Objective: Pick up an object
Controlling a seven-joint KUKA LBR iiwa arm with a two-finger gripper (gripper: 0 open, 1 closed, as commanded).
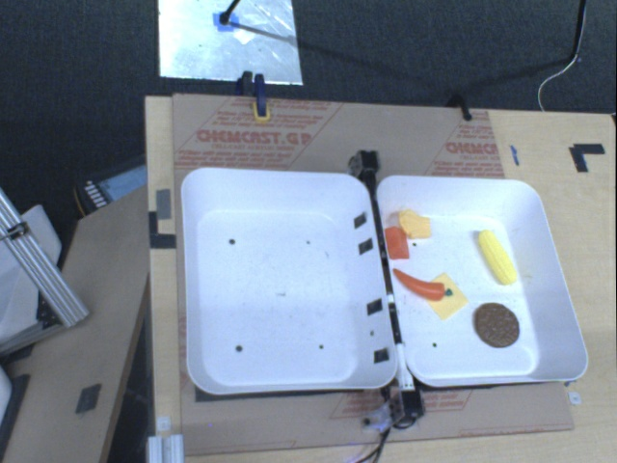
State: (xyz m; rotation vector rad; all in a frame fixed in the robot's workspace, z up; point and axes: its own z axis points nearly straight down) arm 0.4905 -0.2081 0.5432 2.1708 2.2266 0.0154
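Your claw: state cannot be told. Right bin [554,258] holds corn cob [496,256] near right wall, brown disc [496,324] toward front-right corner, red chilli [420,284], cheese slice [447,299], orange block [396,242] along left wall.

Legible marking found on one item only: the brown protective sheet [289,128] under the two white bins [280,287] carries red lettering reading "CHEMCAST", followed by characters resembling "GP". The same print recurs at the sheet's right corner [472,148], too foreshortened to read in full.
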